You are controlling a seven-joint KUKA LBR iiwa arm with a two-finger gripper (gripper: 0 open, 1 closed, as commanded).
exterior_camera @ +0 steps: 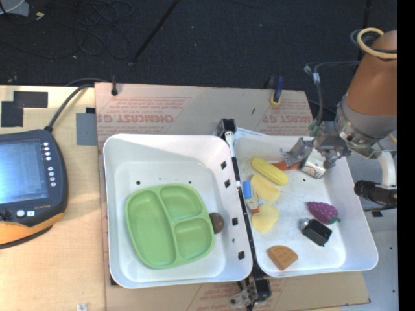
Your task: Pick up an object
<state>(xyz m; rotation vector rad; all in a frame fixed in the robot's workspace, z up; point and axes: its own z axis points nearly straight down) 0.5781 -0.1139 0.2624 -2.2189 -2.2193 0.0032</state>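
Note:
My gripper hangs over the back of the right bin, right above a small red and white carton. I cannot make out whether it touches the carton. In the same bin lie a yellow corn-like piece, two pale yellow pieces, a small blue and orange item by the left wall, purple grapes, a black block and a brown wedge. The left bin holds a green divided plate with a brown ball at its right edge.
The two bins meet at a black-clipped divider. A control pendant lies on the bench at the far left. A blue clip stands on the cardboard behind the right bin. Cables hang near the arm's wrist.

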